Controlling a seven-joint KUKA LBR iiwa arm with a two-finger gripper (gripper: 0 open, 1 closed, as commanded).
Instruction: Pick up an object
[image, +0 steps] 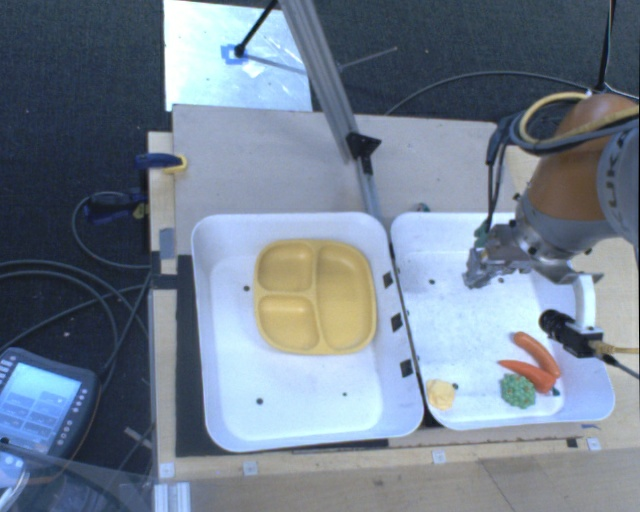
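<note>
Orange carrots (532, 362) lie crossed in the near right corner of the right bin (440, 330), one long axis running far-left to near-right, the other nearly left to right; just beside them on the left sits a green broccoli piece (517, 391), and further left along the near wall a pale yellow lump (440, 394); the gripper (482, 270) hangs over the bin's far half, well apart from them, grasp state unreadable; a yellow divided plate (315, 297) rests in the left bin (225, 400).
</note>
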